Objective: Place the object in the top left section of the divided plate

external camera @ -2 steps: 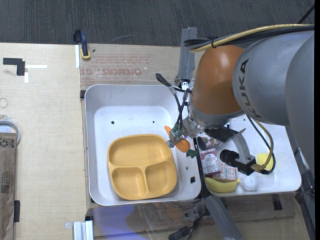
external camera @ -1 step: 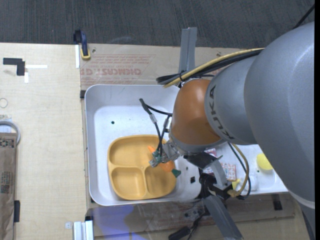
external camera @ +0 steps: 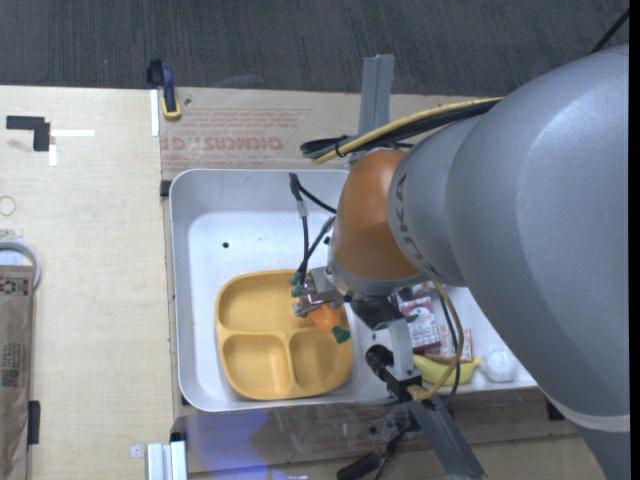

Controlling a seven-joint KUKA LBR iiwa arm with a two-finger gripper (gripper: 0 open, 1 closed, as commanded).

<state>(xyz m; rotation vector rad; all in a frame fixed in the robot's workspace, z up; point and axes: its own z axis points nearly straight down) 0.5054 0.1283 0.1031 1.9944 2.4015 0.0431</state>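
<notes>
Yellow plastic marks the divided plate (external camera: 262, 346), which lies in the lower half of the left white bin (external camera: 200, 230), close to the bin's bottom edge. It has one long section across its top and two smaller ones below, all three bare as far as can be seen.

Over the plate's right rim hangs the gripper (external camera: 318, 306) of the grey arm (external camera: 520, 218), whose orange band (external camera: 365, 223) covers the middle of the bin. Right at the fingertips sits a small orange object (external camera: 325, 318) with a green bit at its lower right — it lies at the plate's right edge, about where the top section meets the lower right one. The metal fingers press close around its upper left side, so the gripper looks closed on the orange object, though the arm's bulk hides part of the grip. Whether the object touches the plate or hangs just above it cannot be told.

Black cables (external camera: 305, 208) run from the wrist up over the bin's bare white floor.

Right of the plate, mostly under the arm, lie a yellow banana (external camera: 445, 370), a white rounded item (external camera: 498, 366) and a red-and-white printed packet (external camera: 425, 330) — these sit near the bottom edge of the right bin. Brown cardboard with red print (external camera: 235, 133) lies along the top edge of the bins.
</notes>
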